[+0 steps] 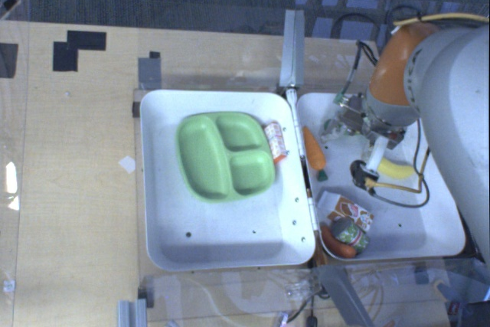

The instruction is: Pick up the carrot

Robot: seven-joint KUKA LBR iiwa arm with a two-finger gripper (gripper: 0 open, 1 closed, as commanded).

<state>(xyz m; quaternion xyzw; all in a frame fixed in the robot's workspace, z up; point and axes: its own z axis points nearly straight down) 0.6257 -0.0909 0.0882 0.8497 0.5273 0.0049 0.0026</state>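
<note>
where the pale wooden bench (76,188) spreads under everything, the grey arm (452,111) reaches in from the right as the biggest thing over it, its orange band (392,73) sitting above the wrist. next in size are the two shallow white bins side by side, the left bin (214,233) and the right bin (429,218). much of the left bin's floor is taken by a light green divided plate (222,157) with three compartments, lying flat. the gripper (346,125) hangs over the back half of the right bin as a cluster of metal parts below the orange band; from this slant i cannot tell whether the claw is open or closed. in the front left corner of the right bin sits a small brown bowl (328,243) holding something dark green and something red (too small to name), and a printed packet (354,210) lies just behind it. the carrot (312,148) lies flat on the right bin's floor, close along its left wall, with its dark green end towards the front; it is near the gripper, on its left in the view, and apart from it. smallest, a little red and white wrapper (274,140) rests at the right edge of the green plate, near the wall between the bins
</note>
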